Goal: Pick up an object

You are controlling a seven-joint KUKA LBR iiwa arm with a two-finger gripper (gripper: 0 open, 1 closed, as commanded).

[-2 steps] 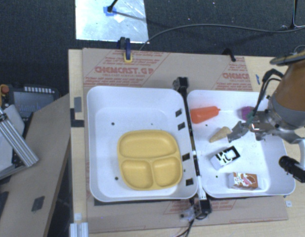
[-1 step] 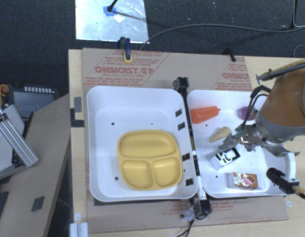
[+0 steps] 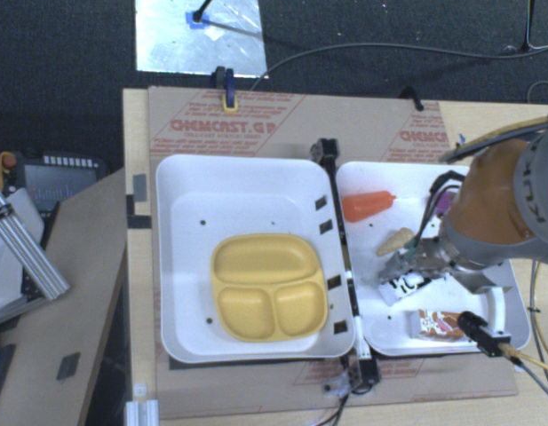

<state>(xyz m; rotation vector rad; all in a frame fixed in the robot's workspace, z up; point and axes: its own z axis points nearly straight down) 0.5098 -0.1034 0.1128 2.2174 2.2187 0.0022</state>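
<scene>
left bin [image 3: 180, 193]: white, shallow, holding a yellow divided plate [image 3: 267, 287] toward its five o'clock corner, one long compartment at twelve o'clock and two smaller ones below; rigid moulded plastic by the look, light but wide and smooth, so a poor match for a narrow two-finger pinch except at the rim. right bin [image 3: 367, 331]: several small things. orange carrot-shaped toy [image 3: 368, 204] at ten o'clock, lying flat on its side, tapered, probably light and hard or slightly rubbery; best taken across its thick middle, since the tip would likely slip out. tan bread-like piece [image 3: 395, 240] just below and to the right of it, small and elongated, possibly soft. white item with black print [image 3: 403, 284] near the bin's centre, directly under the tool; probably thin and light, hard to lift off the floor. printed snack packet [image 3: 438, 324] at five o'clock, flat, likely slick and crinkly. gripper [image 3: 414, 257] low over the bin's centre, between the tan piece and the white printed item, close to both. cannot tell how wide the tool is spread or whether anything sits in it. arm [image 3: 500, 204] with its orange band [image 3: 487, 193] covering the bin's three o'clock side.
</scene>
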